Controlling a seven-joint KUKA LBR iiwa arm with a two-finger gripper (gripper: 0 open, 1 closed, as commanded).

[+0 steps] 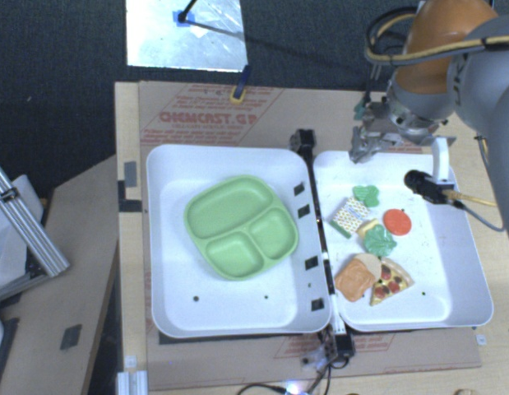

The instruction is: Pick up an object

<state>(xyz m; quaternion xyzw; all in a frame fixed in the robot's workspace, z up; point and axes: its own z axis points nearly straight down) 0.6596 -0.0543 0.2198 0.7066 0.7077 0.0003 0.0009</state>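
Camera view: gripper [363, 151] hovers over far edge of right white bin [464, 262]; jaws' state: can't tell. Toy food cluster sits mid-bin: green leafy piece [367, 194] nearest, red round slice [397, 222] beside. Suggest descending vertically on leafy piece, jaws well apart, clear of neighbours.

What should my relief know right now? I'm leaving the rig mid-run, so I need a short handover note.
Gripper: above the back edge of the right bin, nothing visibly held.
Right bin holds the toy food: green piece, patterned block, red disc, second green piece, tan piece, pizza slice.
Left bin holds a green divided plate.
Done: nothing picked yet.
Left: descend, grasp one object, lift.
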